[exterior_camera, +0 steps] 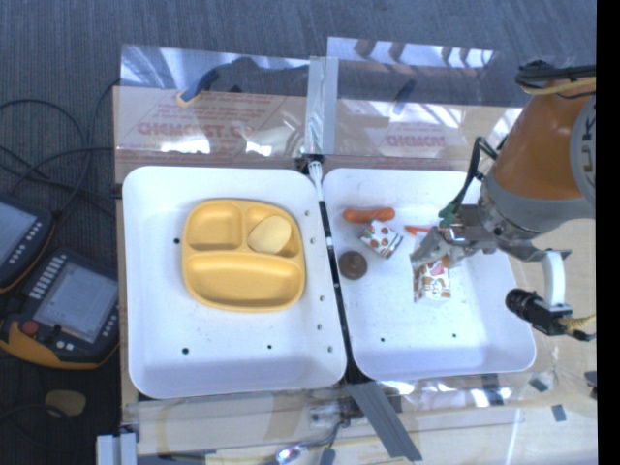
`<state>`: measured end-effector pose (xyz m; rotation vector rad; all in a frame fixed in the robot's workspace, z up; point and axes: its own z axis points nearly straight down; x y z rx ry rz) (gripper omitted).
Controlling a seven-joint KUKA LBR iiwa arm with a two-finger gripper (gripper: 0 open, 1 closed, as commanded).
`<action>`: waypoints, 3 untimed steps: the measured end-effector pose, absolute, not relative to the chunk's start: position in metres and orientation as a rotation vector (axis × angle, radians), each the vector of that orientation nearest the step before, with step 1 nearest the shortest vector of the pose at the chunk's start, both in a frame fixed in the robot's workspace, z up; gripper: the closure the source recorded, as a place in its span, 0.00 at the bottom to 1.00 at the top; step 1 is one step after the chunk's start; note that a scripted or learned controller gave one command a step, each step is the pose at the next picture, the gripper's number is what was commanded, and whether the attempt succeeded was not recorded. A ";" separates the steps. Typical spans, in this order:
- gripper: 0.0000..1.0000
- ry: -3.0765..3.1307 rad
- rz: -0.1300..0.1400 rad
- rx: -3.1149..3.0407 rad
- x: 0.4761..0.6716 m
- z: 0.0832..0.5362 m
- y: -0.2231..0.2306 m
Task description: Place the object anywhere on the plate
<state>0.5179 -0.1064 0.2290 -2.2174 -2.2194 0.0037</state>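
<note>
I am the grey arm with the orange band, reaching in from the right over two shallow white bins set side by side. My gripper (438, 250) hangs low over the right bin (484, 342), just above a small red-and-white carton (433, 281) that looks to be lying on the bin floor; I cannot tell whether I have hold of it. Near it lie a second small carton (381, 239), an orange carrot-like piece (369, 215) and a brown disc (353, 264), loose pickings scattered for sorting. The goal, a yellow divided plate (242, 279), sits in the left bin (155, 347), with a pale yellow round item (270, 232) already in its upper right compartment.
</note>
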 end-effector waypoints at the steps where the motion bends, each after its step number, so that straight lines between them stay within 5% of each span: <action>1: 1.00 -2.222 0.006 -2.216 0.543 0.244 -0.033; 2: 1.00 -2.221 0.009 -2.217 0.576 0.225 0.039; 3: 0.00 -2.223 0.009 -2.218 0.576 0.225 0.039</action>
